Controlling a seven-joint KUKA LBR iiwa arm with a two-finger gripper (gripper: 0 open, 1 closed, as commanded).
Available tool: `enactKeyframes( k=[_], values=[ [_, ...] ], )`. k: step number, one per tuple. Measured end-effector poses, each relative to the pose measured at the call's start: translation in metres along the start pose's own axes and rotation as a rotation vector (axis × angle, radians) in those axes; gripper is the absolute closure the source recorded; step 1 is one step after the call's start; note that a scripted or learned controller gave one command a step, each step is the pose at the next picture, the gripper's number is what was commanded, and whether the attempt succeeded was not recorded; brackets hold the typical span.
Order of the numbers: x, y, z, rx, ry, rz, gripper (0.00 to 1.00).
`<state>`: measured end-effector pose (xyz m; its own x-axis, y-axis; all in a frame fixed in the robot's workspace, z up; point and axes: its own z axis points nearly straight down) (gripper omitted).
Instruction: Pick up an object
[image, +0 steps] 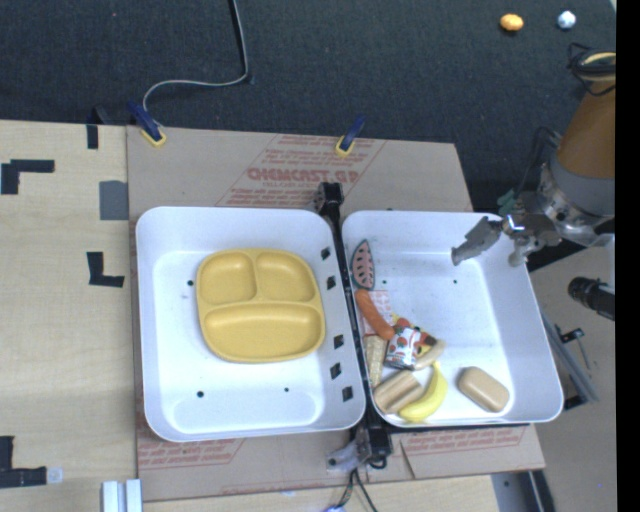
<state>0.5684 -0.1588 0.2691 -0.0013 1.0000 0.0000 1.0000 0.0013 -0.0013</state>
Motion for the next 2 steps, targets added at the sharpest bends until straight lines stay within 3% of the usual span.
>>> enactKeyframes(
  k=[1, 2],
  values=[
    [-0.026, 0.046, 0.177, -0.001, 0.000, 0.000, 0.00],
    [0.022, 0.076, 0.183, -0.005, -0.001, -0.001, 0.00]
  ],
)
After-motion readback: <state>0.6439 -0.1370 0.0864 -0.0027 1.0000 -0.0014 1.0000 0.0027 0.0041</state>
